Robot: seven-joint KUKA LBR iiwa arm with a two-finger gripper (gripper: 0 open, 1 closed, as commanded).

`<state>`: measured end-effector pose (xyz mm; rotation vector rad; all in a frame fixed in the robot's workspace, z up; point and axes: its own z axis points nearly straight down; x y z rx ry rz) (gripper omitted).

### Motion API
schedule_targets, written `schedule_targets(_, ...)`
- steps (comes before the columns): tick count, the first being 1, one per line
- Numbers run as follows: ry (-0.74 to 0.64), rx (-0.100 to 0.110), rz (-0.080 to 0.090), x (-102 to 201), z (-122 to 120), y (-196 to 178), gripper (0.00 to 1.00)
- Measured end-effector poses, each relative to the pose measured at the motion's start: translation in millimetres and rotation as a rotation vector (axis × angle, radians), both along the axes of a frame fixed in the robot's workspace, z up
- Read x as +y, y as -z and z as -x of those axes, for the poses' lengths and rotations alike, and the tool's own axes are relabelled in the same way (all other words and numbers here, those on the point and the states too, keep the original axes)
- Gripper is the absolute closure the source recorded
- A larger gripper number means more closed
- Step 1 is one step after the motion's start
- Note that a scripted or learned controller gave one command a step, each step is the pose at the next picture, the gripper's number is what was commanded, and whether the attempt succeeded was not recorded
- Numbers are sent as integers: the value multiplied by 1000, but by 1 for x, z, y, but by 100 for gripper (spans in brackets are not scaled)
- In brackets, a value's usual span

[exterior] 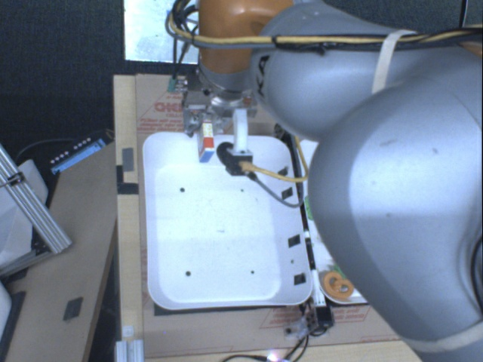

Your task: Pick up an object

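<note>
Dark walling closes off the far side of the bench point(83, 240), with one bright pale panel set into it; the end effector point(202, 127) hangs at the far edge of the nearer white bin point(219, 232), its fingers drawn in on the upper end of a small block point(205, 145), which stands upright between them, white at the top, red in the middle and blue at the lower end; the block sits over the bin's far left corner, close to the rim, though whether its lower end touches the floor cannot be told; the bin floor around it is bare white, marked by four small dark dots; cardboard point(151, 119) with red printing lies under the bin and shows past its far rim; the arm point(377, 164), grey with an orange band point(234, 21) above the wrist, covers most of the second bin point(323, 262), where a small round orange thing point(337, 286) lies near the front; an aluminium rail point(30, 210) leans at the bench's left side.
</note>
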<state>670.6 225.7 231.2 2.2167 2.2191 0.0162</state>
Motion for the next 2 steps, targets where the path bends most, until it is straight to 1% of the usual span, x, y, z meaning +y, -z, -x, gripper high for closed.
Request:
schedule_targets(1, 1, 18, 6, -12, 42, 72, 100)
schedule_targets(2, -4, 1, 0, 10, 0, 5, 100)
